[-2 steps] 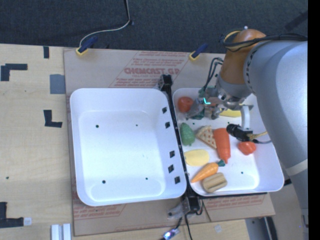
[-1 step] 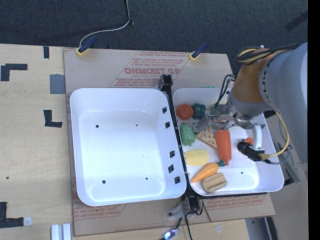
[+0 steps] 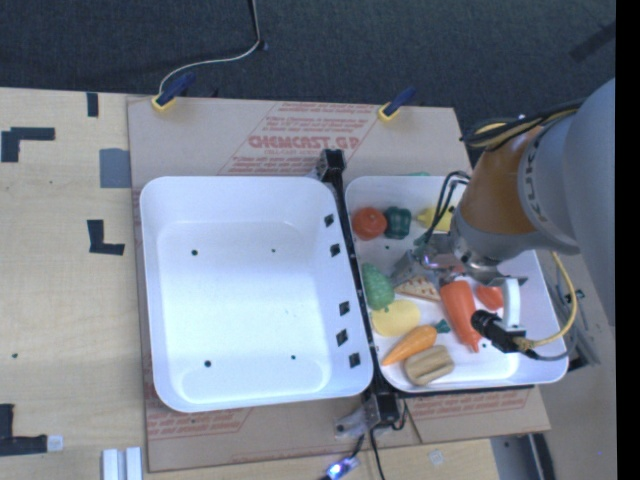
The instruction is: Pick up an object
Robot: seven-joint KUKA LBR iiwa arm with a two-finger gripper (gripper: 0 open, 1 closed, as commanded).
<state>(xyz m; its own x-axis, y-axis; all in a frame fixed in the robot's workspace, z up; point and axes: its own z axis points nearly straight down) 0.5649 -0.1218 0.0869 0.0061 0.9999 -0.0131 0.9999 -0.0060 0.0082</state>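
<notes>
Judged the reach-down step to be in hand. Found the claw point(image 3: 432, 260) low over the middle of the right bin point(image 3: 545, 373). Could not tell how wide it stood, nor saw anything held in it.

Took the likeliest target to be the tan wedge point(image 3: 421, 290), lying flat just beside the claw toward the bin's near edge, between the green toy point(image 3: 378, 288) by the left wall and the red-orange carrot point(image 3: 458, 313). Looked thin, pale and crowded.

Called next for a straight drop, a close and a clean lift without snagging neighbours.
</notes>
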